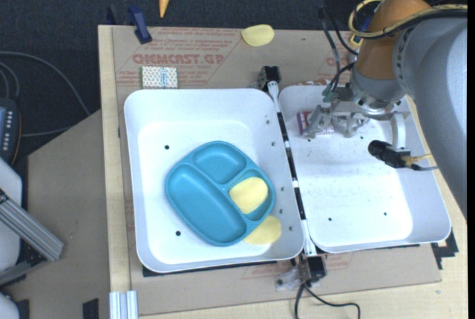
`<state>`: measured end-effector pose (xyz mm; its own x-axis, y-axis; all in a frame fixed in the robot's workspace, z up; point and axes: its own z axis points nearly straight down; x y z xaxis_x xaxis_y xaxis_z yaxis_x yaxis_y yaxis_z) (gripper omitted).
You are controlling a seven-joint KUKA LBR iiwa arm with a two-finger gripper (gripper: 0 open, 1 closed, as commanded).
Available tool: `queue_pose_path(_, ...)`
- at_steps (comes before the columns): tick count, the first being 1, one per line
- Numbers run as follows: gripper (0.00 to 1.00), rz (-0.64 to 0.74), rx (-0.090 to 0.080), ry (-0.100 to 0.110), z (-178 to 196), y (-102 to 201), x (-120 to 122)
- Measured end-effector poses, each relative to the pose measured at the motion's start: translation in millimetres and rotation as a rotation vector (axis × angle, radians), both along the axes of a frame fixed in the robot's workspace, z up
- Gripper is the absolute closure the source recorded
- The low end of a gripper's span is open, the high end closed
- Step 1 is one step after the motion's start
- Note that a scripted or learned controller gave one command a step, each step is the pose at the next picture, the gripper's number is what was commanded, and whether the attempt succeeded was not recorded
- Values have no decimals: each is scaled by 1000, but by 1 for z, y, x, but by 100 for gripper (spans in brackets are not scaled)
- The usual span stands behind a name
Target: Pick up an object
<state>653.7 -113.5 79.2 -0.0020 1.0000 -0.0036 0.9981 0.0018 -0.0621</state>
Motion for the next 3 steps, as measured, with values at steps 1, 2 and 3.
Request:
queue_pose_path(1,0,-7,1,-46,2,6,8)
queue_pose_path(2,0,-1,3,-59,8,17,12)
queue_pose_path(3,0,-4,3,-60,5,-21,-69)
